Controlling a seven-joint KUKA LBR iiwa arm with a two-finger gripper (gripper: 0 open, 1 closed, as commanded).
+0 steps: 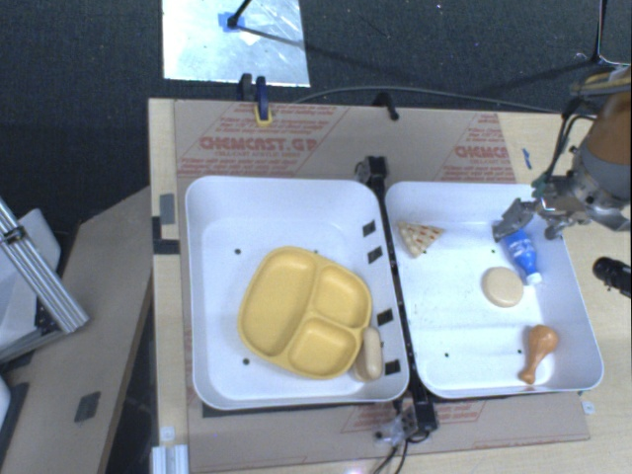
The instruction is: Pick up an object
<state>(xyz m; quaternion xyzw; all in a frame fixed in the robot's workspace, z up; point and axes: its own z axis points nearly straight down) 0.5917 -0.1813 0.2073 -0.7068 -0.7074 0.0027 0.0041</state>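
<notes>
In the right bin (464, 363) a blue and white tube (524, 259) lies near the far right side. My gripper (531, 223) hangs over the tube's upper end, open, with one finger on either side of it. The tube still rests on the bin floor. A round beige biscuit (503, 287) lies just below the tube. A brown toy drumstick (538, 350) is near the front right corner, and a waffle-patterned wedge (422, 237) sits at the far left of this bin.
The left bin (212, 265) holds a yellow divided plate (304, 310) with a beige roll (369, 354) against its front right edge. A black divider strip (390, 284) runs between the bins. The arm's wrist (604, 156) comes in above the bench's right edge.
</notes>
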